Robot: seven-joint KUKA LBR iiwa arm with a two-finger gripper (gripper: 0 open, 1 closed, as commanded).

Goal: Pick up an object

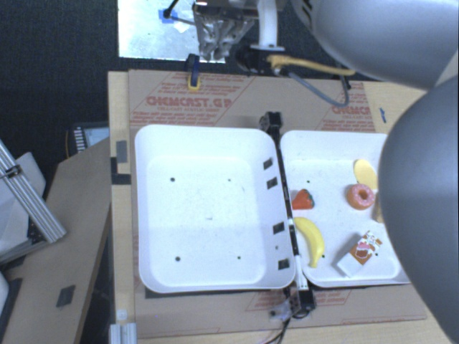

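Note:
The right bin (326,147) holds several small objects. A yellow banana (310,239) lies near its left wall, with a red wedge-shaped piece (303,200) just behind it. A pink donut (360,196) and a pale yellow piece (365,172) sit further right. A small white and red box (362,251) rests near the front. My gripper (215,45) hangs high at the top of the view, beyond the far edge of the left bin (150,192), far from all the objects. Nothing is seen in it.
The grey arm fills the upper right and covers the right bin's right side. A black divider with clips (281,206) runs between the bins. Cardboard (215,99) lies under both bins, with a yellow clamp (193,77) at its far edge.

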